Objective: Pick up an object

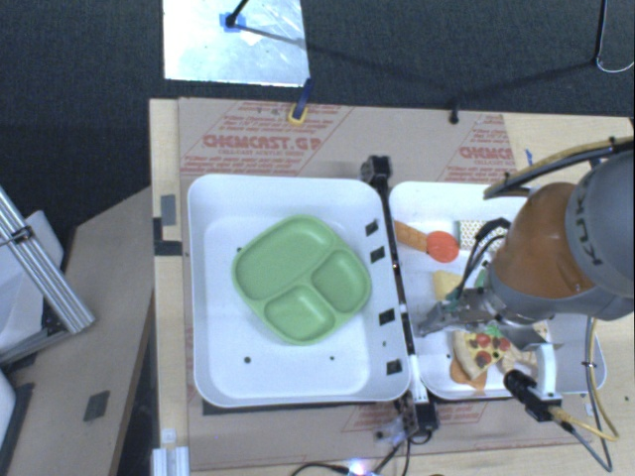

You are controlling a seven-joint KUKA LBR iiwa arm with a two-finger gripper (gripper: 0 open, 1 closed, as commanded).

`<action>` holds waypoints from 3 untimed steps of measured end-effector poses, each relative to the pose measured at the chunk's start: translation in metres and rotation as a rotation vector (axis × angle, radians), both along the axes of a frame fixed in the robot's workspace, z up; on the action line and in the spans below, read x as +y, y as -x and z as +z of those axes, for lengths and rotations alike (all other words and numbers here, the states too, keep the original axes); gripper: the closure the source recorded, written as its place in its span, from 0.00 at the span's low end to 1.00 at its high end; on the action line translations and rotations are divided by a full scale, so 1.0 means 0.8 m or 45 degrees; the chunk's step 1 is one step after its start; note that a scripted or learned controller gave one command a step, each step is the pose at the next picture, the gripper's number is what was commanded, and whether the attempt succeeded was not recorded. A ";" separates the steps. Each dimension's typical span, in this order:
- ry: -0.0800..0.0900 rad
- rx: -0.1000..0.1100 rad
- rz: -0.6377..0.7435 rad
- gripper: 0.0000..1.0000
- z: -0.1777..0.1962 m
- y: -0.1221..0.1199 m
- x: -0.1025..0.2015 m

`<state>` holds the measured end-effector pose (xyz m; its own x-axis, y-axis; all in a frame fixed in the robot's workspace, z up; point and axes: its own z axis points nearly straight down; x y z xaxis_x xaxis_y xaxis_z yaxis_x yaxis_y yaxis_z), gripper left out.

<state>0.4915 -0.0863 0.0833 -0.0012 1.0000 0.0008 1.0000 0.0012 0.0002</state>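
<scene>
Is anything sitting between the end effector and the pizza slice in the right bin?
Nothing visible does. The end effector hangs low in the right bin, just left of the pizza slice. The carrot and yellow piece lie farther back.
</scene>
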 end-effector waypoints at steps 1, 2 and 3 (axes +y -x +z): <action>0.002 -0.004 -0.001 1.00 0.015 -0.001 -0.001; 0.003 -0.009 0.004 1.00 0.091 -0.012 -0.006; 0.002 -0.011 0.005 1.00 0.167 -0.009 0.000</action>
